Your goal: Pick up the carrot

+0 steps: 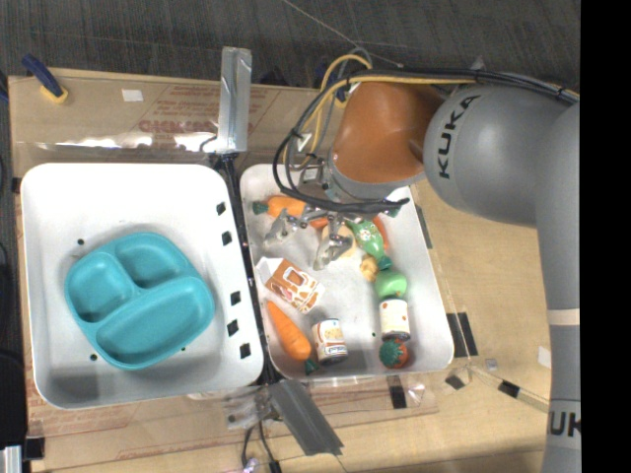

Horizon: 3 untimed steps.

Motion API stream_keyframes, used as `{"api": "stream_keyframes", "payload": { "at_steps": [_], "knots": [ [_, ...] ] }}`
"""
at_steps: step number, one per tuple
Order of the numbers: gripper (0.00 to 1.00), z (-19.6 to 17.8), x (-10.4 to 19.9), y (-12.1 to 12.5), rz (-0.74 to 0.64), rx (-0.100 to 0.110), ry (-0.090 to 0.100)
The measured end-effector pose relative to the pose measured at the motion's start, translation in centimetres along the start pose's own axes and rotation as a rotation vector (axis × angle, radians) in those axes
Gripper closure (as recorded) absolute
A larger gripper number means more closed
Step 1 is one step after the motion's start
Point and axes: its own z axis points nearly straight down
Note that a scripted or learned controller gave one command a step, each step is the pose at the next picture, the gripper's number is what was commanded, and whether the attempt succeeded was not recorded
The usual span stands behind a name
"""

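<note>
Two shallow white plastic bins side by side on a cardboard-covered bench. Left bin (39,264): a teal three-compartment plastic plate (138,299) lying flat, nothing on it. Right bin (434,294): cluttered with toy food.

Grey arm with orange wrist band (380,131) reaches in from the right, over the far end of the right bin. Two-finger metal gripper (308,236) points down into the bin, fingers apart, nothing between them.

Orange toy carrot with green stub (290,333) lies at the near-left of the right bin, beside the left wall, well apart from the gripper. Just right of it, a small labelled can (331,342). Between carrot and gripper, a small orange-and-white carton (293,286). Along the right side: green toy vegetable (391,286), small brown bottle (394,317), red-and-green round piece (395,353). Another orange piece (284,206) at the far-left corner, just beside the gripper.
</note>
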Motion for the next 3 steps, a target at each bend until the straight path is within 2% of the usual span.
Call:
{"api": "stream_keyframes", "payload": {
  "at_steps": [1, 2, 3],
  "knots": [
    [1.0, -1.1, -0.2, -0.1, -0.003, 0.002, -0.002],
    [1.0, -10.2, -7.6, 7.5, -0.205, 0.004, -0.003],
    [1.0, -9.8, -9.6, 2.9, -0.335, -0.002, -0.001]
  ]
}}
